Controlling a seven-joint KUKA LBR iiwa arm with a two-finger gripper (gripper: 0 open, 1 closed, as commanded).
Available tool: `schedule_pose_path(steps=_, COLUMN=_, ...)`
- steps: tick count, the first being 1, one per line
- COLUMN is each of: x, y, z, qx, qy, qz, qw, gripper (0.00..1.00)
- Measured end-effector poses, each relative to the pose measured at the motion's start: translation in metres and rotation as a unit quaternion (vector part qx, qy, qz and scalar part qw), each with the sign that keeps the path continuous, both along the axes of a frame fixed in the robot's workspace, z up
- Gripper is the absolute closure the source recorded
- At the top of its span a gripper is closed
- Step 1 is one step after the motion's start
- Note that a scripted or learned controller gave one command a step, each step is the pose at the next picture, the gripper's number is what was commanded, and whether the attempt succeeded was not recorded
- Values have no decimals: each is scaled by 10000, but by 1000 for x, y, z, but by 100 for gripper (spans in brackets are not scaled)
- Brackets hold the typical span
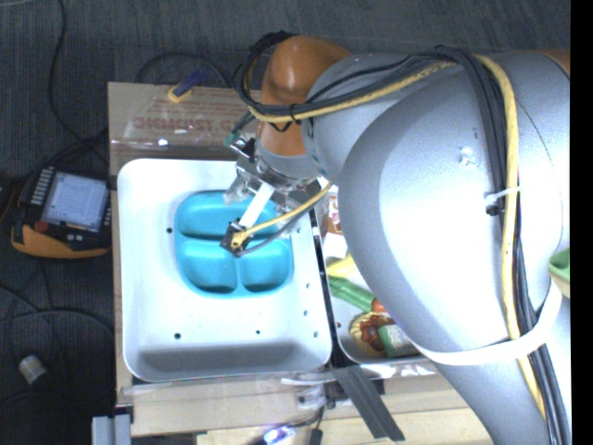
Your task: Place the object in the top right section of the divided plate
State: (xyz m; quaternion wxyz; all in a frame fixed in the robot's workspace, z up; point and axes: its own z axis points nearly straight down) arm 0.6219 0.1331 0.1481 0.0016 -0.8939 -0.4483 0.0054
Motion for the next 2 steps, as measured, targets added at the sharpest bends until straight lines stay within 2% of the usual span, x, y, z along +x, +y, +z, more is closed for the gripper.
schedule_pose_path(steps=2, x=0, y=0, z=0, qx=0, qy=0, qz=0, qw=10000, gripper=0)
